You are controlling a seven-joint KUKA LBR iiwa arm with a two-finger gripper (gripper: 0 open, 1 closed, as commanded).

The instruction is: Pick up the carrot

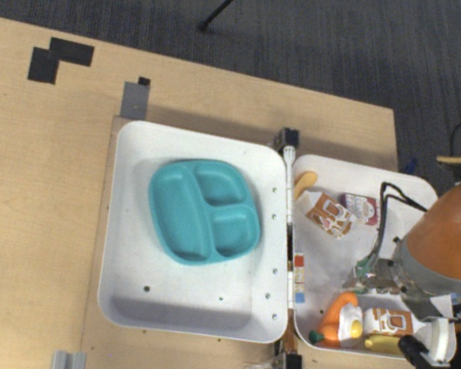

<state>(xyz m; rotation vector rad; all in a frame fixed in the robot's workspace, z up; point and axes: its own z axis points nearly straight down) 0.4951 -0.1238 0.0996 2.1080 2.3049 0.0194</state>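
Not picked yet: stubby orange plastic carrot [333,317] lying at 7 o'clock of right white bin [338,176]; jaws' state unreadable.

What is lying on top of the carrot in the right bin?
A white bottle lies across the carrot, covering its right part; the orange left part and green tip show. The arm hides things farther right.
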